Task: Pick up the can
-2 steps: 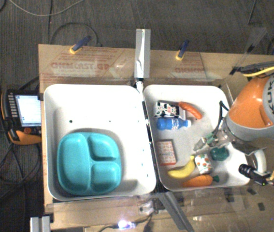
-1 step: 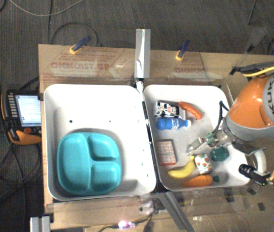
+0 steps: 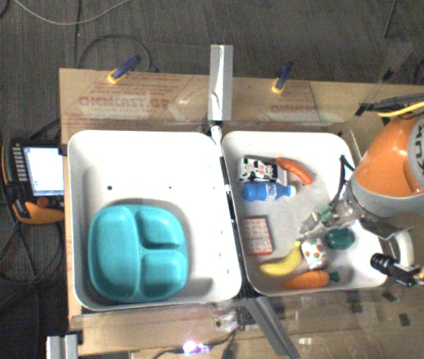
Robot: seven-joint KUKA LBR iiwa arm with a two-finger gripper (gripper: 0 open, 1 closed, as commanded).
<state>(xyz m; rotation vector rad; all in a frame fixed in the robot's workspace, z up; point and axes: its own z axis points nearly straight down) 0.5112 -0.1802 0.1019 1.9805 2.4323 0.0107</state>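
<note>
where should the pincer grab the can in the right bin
Across the sides of the small teal can, coming straight down from above. It seems to stand upright with its round top showing. A patterned carton presses close on its left and the pincer hangs just over it, so low side approaches look crowded.

A dark teal can (image 3: 339,238) is seen in the right bin (image 3: 286,144), toward its lower right part. Its rounded, dark green-blue surface is partly covered from above by the arm's wrist, so that its full shape and whether it stands or lies cannot be told. It is placed just right of a small white carton with red spots (image 3: 314,253), close above the green end of a carrot (image 3: 306,280), and well apart from the blue bottle (image 3: 267,192) farther up the bin.
</note>
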